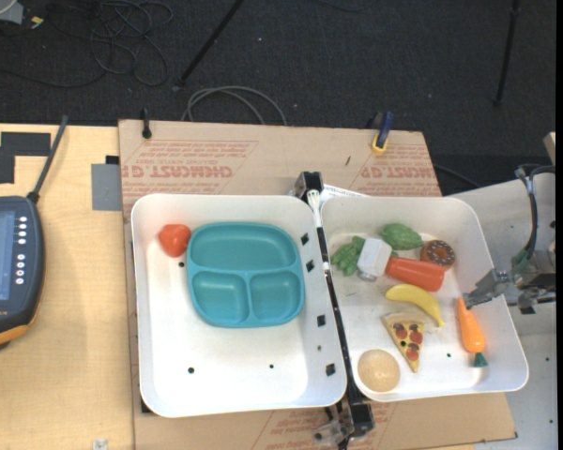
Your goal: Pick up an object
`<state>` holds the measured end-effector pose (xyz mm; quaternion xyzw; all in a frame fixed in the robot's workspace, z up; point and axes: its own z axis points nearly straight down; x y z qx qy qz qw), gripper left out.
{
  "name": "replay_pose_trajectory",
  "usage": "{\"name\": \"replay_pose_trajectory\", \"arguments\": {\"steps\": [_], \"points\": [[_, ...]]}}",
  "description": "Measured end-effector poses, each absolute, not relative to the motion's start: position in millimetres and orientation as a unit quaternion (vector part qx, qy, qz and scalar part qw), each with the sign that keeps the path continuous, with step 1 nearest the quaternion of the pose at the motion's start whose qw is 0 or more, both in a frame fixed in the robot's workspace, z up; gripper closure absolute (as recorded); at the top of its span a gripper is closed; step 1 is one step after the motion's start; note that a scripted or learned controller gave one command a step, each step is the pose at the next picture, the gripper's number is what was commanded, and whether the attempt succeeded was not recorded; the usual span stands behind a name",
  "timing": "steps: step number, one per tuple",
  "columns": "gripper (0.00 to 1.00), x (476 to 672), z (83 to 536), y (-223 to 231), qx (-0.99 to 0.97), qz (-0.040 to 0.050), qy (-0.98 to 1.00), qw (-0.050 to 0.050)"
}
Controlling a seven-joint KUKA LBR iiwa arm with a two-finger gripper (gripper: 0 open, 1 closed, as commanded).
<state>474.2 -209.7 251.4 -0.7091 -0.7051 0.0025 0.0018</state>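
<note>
Carrot [469,329] flat in the right bin [503,375], close to the right wall, leaf end toward the near corner; likeliest target, judged only by nearness to the arm. Left of it, banana [416,301] and pizza slice [406,337], with a pale round cookie [379,369] at the near-left corner. Farther back, red sausage-like piece [416,272], white block [373,257], greens [401,235] and a brown doughnut [438,251], packed close (some touching). Left bin [155,373] with a teal divided tray [243,274] and a tomato [174,239] just beside its far-left corner. Tool [495,287] at the right bin's right rim, near the carrot's orange end, nothing seen between the fingers; open or closed, cannot tell at this size. Step in hand, by the look of it: approach, no pick made yet. Next move calls for coming over one object, lining up across its narrow width, dropping low and closing, clear of the bin wall. Both bins on cardboard atop the table [66,364].
</note>
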Motion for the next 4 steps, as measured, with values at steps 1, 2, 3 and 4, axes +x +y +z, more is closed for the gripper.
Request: {"name": "replay_pose_trajectory", "arguments": {"steps": [1, 2, 3, 4], "points": [[0.00, 473.6, 150, -212, -0.707, 0.0023, -0.707, 0.006], [1.00, 475.0, 165, -214, -0.708, 0.0007, -0.706, 0.002], [0.00, 474.8, 165, -214, -0.708, 0.0008, -0.706, 0.003], [1.00, 474.6, 175, -216, -0.708, 0.0010, -0.706, 0.003]]}}
